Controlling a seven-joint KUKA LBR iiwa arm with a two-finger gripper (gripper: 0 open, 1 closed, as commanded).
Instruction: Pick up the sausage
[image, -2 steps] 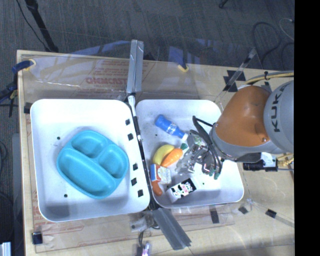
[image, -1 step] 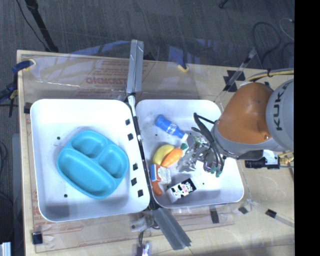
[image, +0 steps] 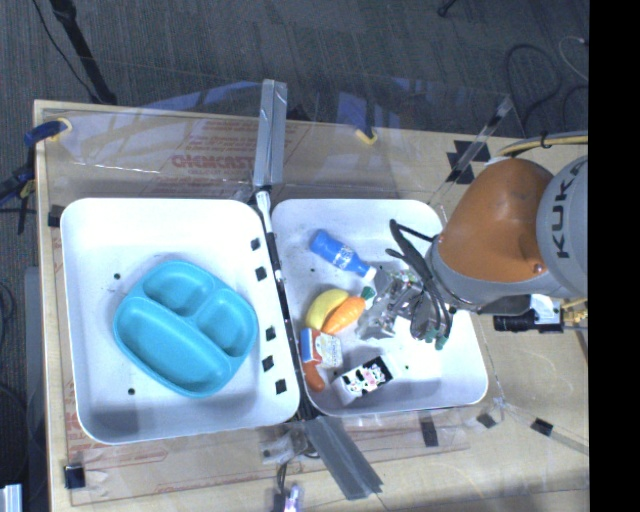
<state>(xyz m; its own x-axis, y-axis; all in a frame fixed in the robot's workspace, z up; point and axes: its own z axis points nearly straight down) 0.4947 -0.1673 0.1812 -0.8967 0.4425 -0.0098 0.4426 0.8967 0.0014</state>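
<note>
A small orange-brown piece (image: 314, 378), which may be the sausage, lies against the left wall of the right bin (image: 455, 370), partly under a small carton (image: 323, 348). My gripper (image: 383, 316) hangs low over the middle of that bin, just right of an orange carrot (image: 346, 312) and a yellow lemon (image: 321, 305). It stands up and to the right of the orange-brown piece, apart from it. Nothing shows clearly in its grasp.
A blue bottle (image: 336, 252) lies at the back of the right bin. A black-and-white toy (image: 362, 378) sits near its front wall. The left bin (image: 90, 400) holds a blue divided plate (image: 185, 325). The arm's orange band (image: 495, 225) overhangs the right bin's right edge.
</note>
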